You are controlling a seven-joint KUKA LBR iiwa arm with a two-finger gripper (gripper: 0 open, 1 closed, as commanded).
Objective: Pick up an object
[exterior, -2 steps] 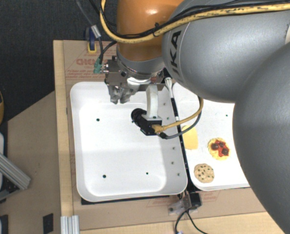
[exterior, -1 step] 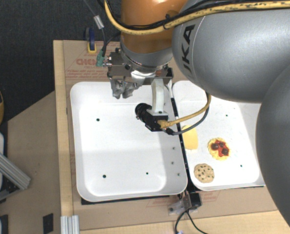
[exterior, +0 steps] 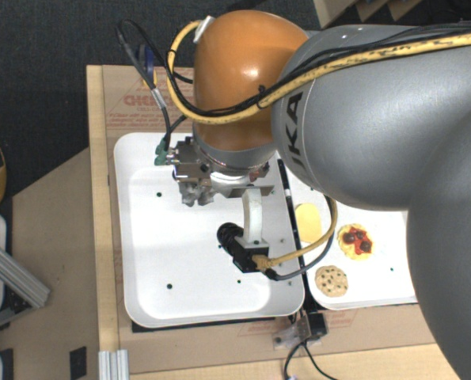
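Camera view, looking down at a slant: arm (exterior: pixel 393 109) comes in from the view's right and covers much of the scene, w/ the tool (exterior: pixel 194 187) hanging under the orange wrist over the upper part of the left bin (exterior: pixel 148 244). Can't tell whether the tool is wide or narrow, as the wrist hides its working end from this angle; nothing is seen held in it. All pickable things lie in the right bin (exterior: pixel 385 287), i.e. toward the view's right of the tool and across the two bin walls: a yellow piece (exterior: pixel 308 220) just past the divider, a red-topped disc (exterior: pixel 355 241) beside it, and a cookie (exterior: pixel 331 280) nearer the front edge. Yellow piece is the closest to the tool, though well apart from it; it looks oval, long axis running approx. top-to-bottom in the view, w/ its upper end tucked under the arm. Disc and cookie are round and lie flat, so no axis matters for them. Judgement: pick not yet begun. Next move likely calls for a shift toward the view's right and slightly toward the front, over the divider, then a descent; for the yellow piece the tool should prob. close across its short width. Both bins sit on the tan worktop (exterior: pixel 100 212).
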